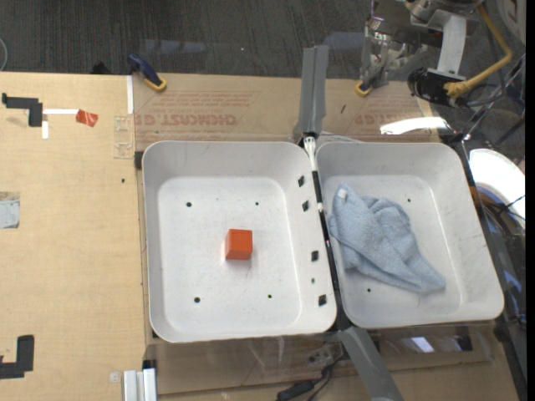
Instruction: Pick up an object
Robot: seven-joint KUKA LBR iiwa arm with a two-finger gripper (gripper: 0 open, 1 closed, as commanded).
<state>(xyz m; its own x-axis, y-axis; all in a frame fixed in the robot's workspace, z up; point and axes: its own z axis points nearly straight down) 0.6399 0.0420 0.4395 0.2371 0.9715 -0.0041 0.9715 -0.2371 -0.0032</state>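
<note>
1. Nearest in the scene, the two white bins are sitting side by side on the surface (pixel 67 249); the left bin (pixel 167 224) is holding a small orange block (pixel 239 244), and the right bin (pixel 456 224) is holding a crumpled grey-blue cloth (pixel 380 239).

2. The orange block is lying near the middle of the left bin's floor, apart from every wall, squarish, so it is offering no clear long axis. The cloth is spreading from the right bin's near-left part toward its centre, its longer run slanting from far-left to near-right.

3. Farthest off, the end effector (pixel 378 57) is hanging beyond the far rim of the right bin, above the cardboard, well apart from both objects. Whether it is standing apart or together I cannot tell; nothing is visibly in it.

4. Judging from this, both candidates are lying nearer in the scene than the end effector: the cloth almost straight toward the near side, the block near and well to the left. The cloth is looking like the closer reach.
</note>
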